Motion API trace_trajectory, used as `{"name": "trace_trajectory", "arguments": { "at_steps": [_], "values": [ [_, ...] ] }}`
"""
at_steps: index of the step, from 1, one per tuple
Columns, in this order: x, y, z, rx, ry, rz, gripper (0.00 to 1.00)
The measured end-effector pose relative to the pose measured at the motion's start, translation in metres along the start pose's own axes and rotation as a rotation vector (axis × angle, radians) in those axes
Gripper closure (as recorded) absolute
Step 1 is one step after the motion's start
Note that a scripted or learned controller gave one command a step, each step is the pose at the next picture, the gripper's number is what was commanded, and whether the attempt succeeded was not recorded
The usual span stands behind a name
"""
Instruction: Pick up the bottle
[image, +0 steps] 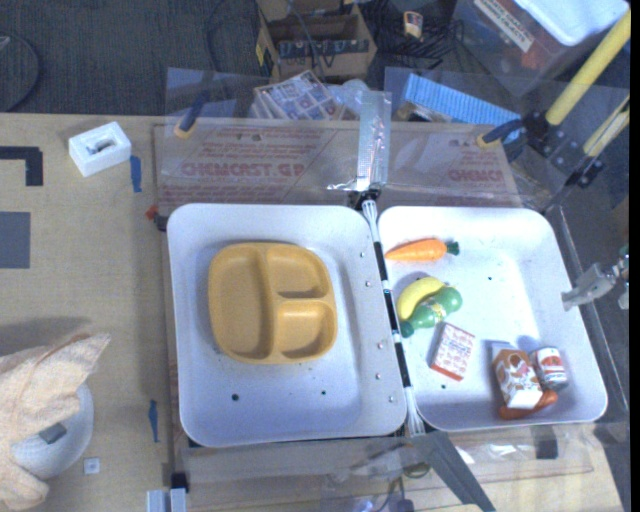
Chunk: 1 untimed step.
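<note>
Lab table (80, 240), seen from above at a slant: two shallow white bins sit side by side, touching along their inner rims. The landmark here is the right bin (500, 235), which holds all the small goods.

The bottle (518, 380), red w/ a white label and an orange end, lies on its side in the right bin's near-right corner. A small can (552, 368) w/ a red label rests against the bottle's right side. Just left of the bottle, apart from it, lies a flat red-and-white packet (454, 352), tilted.

Toward the right bin's left wall are a toy banana (418, 295) and a dark green toy item (438, 308), kind unclear, the two touching. A toy carrot (418, 250) lies past them, nearer the bin's far-left corner, its green top pointing right.

The gripper (598, 282), a grey metal piece, hangs over the right bin's right rim, approx. level w/ the banana and well apart from the bottle. Whether the jaws are wide or narrow can't be told from here; nothing is seen between them.

The left bin (190, 390), directly left of the right bin, carries a yellow divided tray (272, 300) w/ three compartments, lying flat near its centre.
</note>
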<state>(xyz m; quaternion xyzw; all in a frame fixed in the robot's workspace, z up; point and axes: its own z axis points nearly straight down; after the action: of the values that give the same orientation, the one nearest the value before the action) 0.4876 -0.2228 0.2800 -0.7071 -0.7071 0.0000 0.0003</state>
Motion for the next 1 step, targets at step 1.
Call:
{"name": "trace_trajectory", "arguments": {
  "at_steps": [1],
  "values": [
    [0.0004,0.0597,0.1045,0.0,0.0,-0.139,0.0]
  ]
}}
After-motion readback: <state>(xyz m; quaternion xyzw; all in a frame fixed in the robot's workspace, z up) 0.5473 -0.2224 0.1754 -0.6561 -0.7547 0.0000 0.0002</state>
